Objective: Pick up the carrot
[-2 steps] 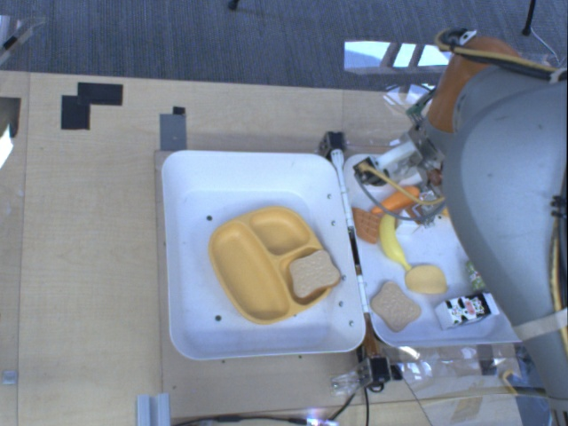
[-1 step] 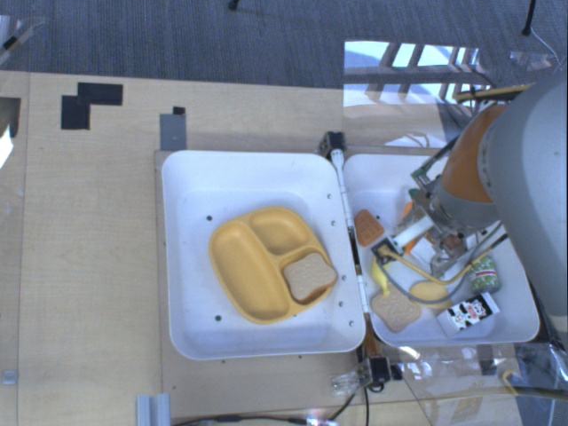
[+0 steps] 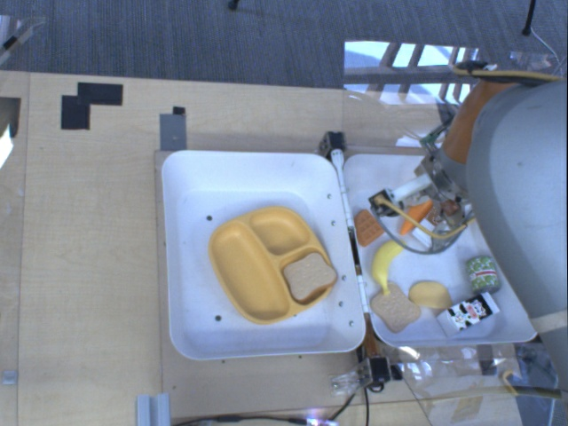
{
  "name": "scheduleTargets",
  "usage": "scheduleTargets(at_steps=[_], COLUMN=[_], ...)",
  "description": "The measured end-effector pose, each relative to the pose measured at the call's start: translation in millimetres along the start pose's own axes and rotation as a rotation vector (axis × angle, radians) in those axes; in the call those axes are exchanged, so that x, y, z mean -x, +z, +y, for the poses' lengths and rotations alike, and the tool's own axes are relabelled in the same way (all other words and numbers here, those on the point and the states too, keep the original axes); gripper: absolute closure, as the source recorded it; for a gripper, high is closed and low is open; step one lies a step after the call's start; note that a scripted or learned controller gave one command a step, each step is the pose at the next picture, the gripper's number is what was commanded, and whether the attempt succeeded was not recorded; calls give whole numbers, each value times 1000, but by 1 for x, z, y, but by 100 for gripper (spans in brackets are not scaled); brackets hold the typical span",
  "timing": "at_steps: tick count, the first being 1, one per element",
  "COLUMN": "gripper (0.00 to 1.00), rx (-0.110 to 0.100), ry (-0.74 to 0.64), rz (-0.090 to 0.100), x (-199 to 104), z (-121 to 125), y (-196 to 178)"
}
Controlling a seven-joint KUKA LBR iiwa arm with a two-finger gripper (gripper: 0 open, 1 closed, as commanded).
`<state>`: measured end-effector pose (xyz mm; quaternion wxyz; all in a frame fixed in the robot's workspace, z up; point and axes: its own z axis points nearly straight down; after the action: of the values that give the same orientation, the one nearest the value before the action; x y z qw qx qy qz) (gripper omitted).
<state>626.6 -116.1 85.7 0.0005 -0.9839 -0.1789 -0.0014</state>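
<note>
Lying in the right bin (image 3: 524,327) directly under the gripper (image 3: 424,209), long axis slanting up to the right, the carrot (image 3: 415,216); sitting among the fingers, their opening and any hold impossible to tell.

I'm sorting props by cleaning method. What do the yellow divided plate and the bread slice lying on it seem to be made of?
The yellow divided plate looks like moulded plastic with a matte finish: uniform colour, smooth rounded compartment walls. The tan bread slice is probably a toy of foam or plastic, given its even surface and clean darker crust edge; the view leaves that open.
</note>
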Motion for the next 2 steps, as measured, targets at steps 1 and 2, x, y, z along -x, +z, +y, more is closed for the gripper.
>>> scheduleTargets(at_steps=[1,2], gripper=[100,100], rx=[-1,7], ry=[-14,-452], rz=[7,6], x=[-5,96], z=[-1,-38], y=[-16,-4])
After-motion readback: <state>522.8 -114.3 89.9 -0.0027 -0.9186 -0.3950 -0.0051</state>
